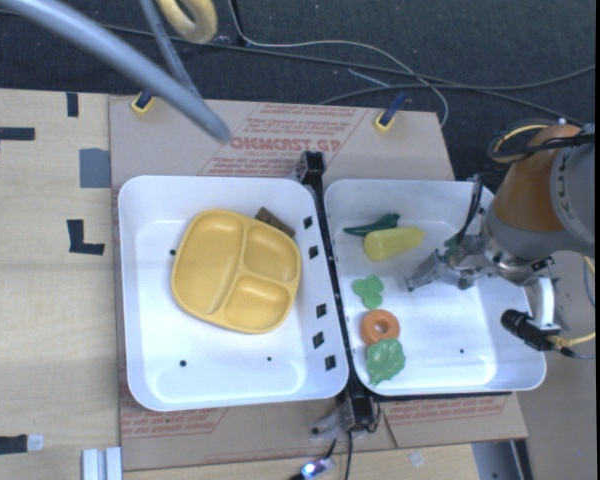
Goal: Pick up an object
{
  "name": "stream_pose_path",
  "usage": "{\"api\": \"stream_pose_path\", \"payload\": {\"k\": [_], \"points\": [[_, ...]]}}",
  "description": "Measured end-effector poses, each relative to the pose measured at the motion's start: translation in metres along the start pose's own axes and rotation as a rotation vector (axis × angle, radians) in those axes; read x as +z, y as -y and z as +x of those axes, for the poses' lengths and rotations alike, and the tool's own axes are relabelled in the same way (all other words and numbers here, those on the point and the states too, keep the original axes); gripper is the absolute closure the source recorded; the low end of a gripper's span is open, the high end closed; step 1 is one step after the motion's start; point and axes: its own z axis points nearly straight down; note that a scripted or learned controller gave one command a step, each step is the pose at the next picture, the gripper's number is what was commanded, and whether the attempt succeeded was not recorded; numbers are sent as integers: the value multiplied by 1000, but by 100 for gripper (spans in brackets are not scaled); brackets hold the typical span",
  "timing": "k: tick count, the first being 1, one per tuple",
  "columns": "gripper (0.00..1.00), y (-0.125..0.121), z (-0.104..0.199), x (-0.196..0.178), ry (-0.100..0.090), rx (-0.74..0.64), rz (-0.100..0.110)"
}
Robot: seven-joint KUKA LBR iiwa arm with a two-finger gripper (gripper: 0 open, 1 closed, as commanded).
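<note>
The right bin (480,363) holds a yellow corn cob with a green leaf (391,239), a small green piece (368,290), an orange ring (380,325) and a green leafy piece (385,360). My gripper (431,265) hangs low over the middle of this bin, just right of the corn cob and apart from it. It is open with nothing between its fingers. The grey arm with its orange band (528,196) reaches in from the right.
The left bin (145,368) holds a yellow divided plate (237,269) with a small brown item (273,219) at its far edge. A black divider (325,268) runs between the bins. Cables (420,88) lie behind the bench.
</note>
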Motion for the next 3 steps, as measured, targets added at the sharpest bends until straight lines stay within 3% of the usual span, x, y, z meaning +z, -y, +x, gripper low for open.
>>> {"api": "stream_pose_path", "payload": {"k": [1,3], "points": [[100,-1,1,-13,-2,-1,-3],[100,3,-12,-108,0,1,-8]]}}
